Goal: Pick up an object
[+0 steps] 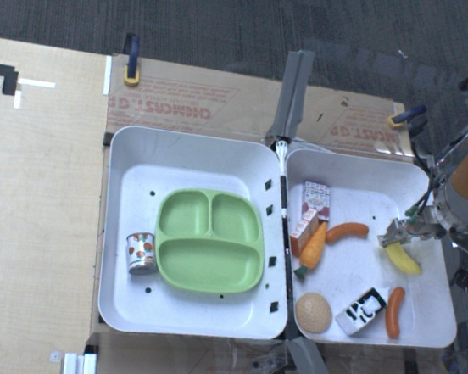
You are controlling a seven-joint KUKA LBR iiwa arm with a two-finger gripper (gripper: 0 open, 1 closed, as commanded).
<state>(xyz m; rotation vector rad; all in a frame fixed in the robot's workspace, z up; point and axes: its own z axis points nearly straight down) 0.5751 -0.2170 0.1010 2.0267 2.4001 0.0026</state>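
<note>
End effector (pixel 399 235) is seen low at the right of the frame, over the right bin (pixel 363 180), touching the yellow banana (pixel 403 261); whether it is spread or pinching cannot be told. Nothing is lifted yet, so the pick remains. The bin's right wall is close; open floor lies leftward.

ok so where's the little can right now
The little can stands in the left bin, near its left wall, right against the left edge of the green divided plate.
</note>
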